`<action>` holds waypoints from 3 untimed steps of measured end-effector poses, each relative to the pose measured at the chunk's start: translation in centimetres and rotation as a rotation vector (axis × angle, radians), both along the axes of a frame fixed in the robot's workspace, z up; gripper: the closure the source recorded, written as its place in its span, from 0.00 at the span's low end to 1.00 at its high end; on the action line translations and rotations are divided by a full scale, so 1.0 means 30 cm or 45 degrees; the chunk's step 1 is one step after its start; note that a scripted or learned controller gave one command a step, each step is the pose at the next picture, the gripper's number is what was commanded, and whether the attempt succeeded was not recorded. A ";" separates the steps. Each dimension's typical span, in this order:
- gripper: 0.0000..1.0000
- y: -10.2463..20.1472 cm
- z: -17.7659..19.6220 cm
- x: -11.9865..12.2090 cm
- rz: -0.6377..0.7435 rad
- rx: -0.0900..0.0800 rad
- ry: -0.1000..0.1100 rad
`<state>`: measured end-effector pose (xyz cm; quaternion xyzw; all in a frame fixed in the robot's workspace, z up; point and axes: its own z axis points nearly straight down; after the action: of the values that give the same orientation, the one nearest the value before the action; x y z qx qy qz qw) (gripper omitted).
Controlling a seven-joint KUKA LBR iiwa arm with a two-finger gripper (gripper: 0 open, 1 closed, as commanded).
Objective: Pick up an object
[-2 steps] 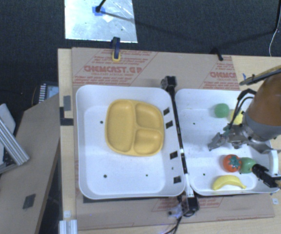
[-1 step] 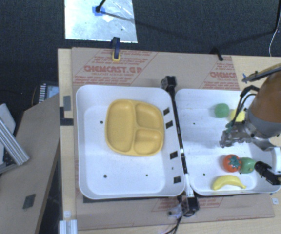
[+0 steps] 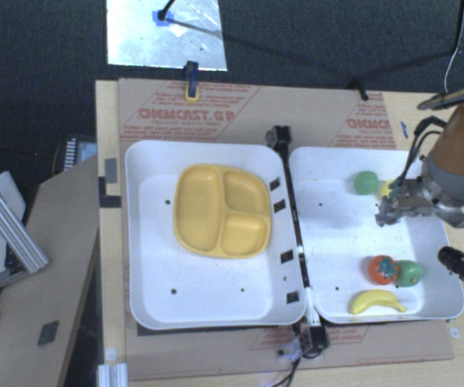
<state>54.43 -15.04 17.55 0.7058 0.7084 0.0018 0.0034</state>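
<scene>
1. Objects for you to pick from all lie in the right bin (image 3: 341, 240): a green ball (image 3: 366, 182), a red tomato-like piece (image 3: 383, 270), a green apple-like piece (image 3: 410, 273) and a yellow banana (image 3: 376, 302).
2. Taking the right bin as your landmark, the green ball sits near its far edge, towards the middle.
3. The red piece and the green apple-like piece rest side by side, touching, in the bin's near right part.
4. The banana lies just in front of those two, close to the bin's near rim.
5. Your gripper (image 3: 392, 209) hangs over the right bin's far right part, just beside the green ball and apart from it.
6. Nothing shows between the fingers; whether they stand wide or narrow you cannot tell from this slant.
7. A small yellow patch (image 3: 388, 188) peeks out beside the gripper; you cannot tell what it is.
8. The arm (image 3: 461, 156), orange at the band, reaches in over the right bin's right rim.
9. To the left of the right bin, the left bin (image 3: 147, 240) holds a yellow divided plate (image 3: 220, 210), lying flat.
</scene>
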 end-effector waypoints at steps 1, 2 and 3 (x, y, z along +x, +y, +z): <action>1.00 -0.016 0.171 0.036 0.001 0.000 0.000; 1.00 -0.017 0.338 0.042 0.002 0.000 0.000; 1.00 0.178 0.338 0.072 0.009 0.004 0.006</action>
<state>56.59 -9.69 27.71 0.7034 0.7108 0.0013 0.0004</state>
